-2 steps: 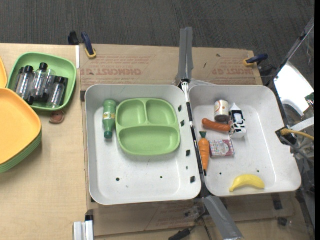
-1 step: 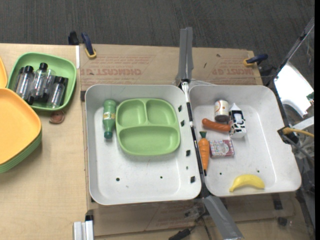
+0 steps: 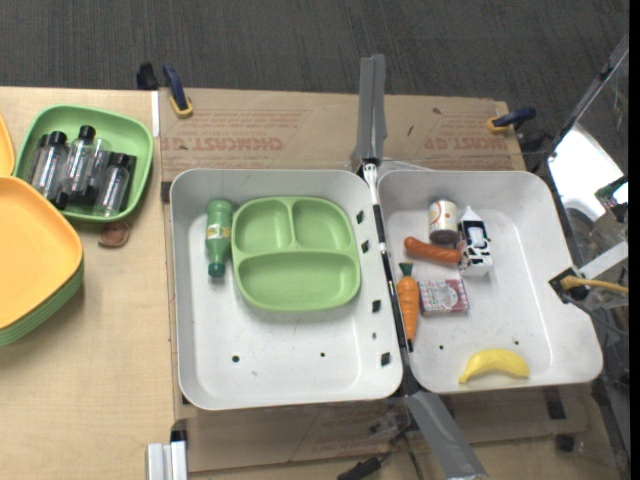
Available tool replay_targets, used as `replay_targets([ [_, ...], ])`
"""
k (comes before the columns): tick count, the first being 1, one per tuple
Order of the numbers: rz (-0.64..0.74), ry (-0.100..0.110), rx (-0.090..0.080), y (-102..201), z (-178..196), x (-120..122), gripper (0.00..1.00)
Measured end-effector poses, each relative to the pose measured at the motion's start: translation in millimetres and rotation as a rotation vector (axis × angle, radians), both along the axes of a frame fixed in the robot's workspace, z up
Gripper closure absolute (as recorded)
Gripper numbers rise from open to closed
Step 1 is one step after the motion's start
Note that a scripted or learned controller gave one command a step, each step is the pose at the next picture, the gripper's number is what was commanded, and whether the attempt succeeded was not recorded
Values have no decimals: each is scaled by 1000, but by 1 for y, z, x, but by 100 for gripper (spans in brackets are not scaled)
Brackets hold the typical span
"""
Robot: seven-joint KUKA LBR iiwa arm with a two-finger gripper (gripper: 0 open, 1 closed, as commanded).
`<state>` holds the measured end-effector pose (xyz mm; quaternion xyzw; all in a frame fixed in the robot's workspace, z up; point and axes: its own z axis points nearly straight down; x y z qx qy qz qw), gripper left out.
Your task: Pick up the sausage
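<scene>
The sausage (image 3: 433, 251) is a reddish-orange link lying nearly level in the upper middle of the right bin (image 3: 535, 308). A small tin can (image 3: 443, 218) stands just behind it, touching or nearly so. A black-and-white carton (image 3: 476, 246) sits against its right end. Its left end points toward the divider between the bins. Nothing covers the sausage.
In the right bin a carrot (image 3: 408, 306) lies along the left wall, next to a pink packet (image 3: 443, 296), and a banana (image 3: 494, 365) lies near the front. The left bin (image 3: 280, 358) holds a green divided plate (image 3: 296, 251) and a green bottle (image 3: 218, 235). A bracket with a yellow cable (image 3: 585, 286) juts in at the right rim.
</scene>
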<state>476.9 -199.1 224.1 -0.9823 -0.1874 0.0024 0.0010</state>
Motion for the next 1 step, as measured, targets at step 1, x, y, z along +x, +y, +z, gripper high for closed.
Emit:
replay_targets([
  [1,-171,1,0,-1,-113,31,100],
])
